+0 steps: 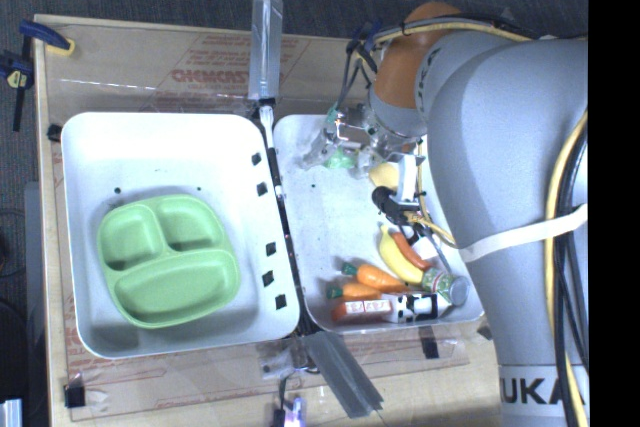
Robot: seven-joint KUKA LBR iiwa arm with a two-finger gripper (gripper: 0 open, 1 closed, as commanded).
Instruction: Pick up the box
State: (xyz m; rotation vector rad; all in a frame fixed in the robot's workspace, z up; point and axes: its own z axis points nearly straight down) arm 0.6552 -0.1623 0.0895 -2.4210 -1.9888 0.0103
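Note:
The box is a long red carton lying flat along the front wall of the right bin, with a black-and-white patch at its right end. My gripper is low in the far corner of that bin, well behind the box and apart from it. A small green object sits right under the gripper. The grey arm with its orange band covers the bin's right side.
Two carrots lie just behind the box, a banana and a small capped bottle to their right. A pale yellow item rests near the wrist. The left bin holds a green divided plate.

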